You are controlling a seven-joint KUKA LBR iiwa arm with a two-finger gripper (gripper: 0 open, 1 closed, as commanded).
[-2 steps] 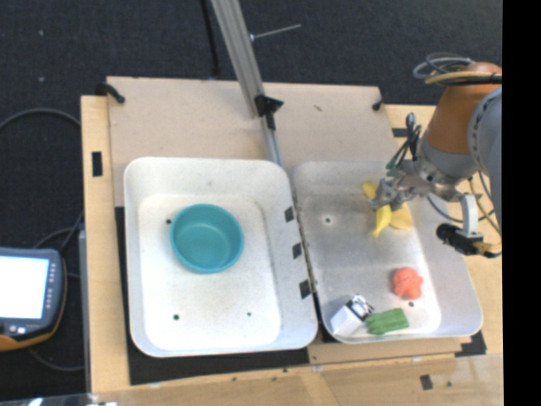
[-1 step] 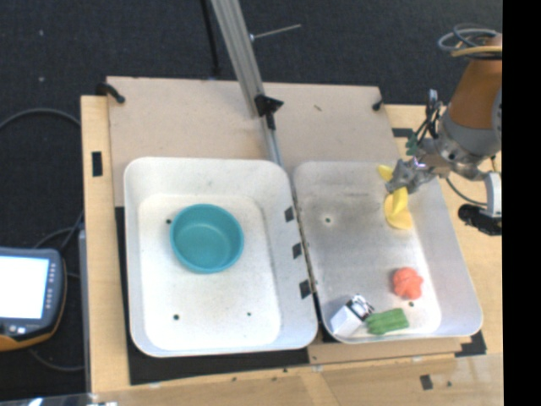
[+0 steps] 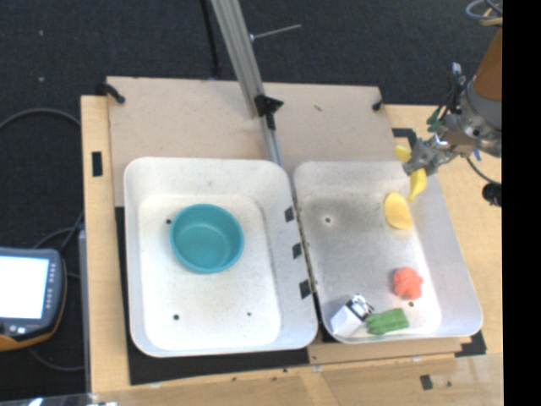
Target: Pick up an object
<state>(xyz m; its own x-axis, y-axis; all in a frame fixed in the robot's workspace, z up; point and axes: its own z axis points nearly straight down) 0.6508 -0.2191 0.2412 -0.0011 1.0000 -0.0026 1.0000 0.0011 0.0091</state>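
While the grey two-finger gripper (image 3: 417, 169) hangs over the right white bin's (image 3: 452, 252) far right rim, opening indiscernible, the smooth yellow lemon-shaped object (image 3: 398, 211) lies just nearer and slightly left.

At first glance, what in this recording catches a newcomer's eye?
The teal bowl stands out, alone in the middle of the left bin. The right bin holds a scatter: a yellow piece near its far right side, a red lump below it, and a green piece at the near edge. The gripper sits at that bin's far right corner.
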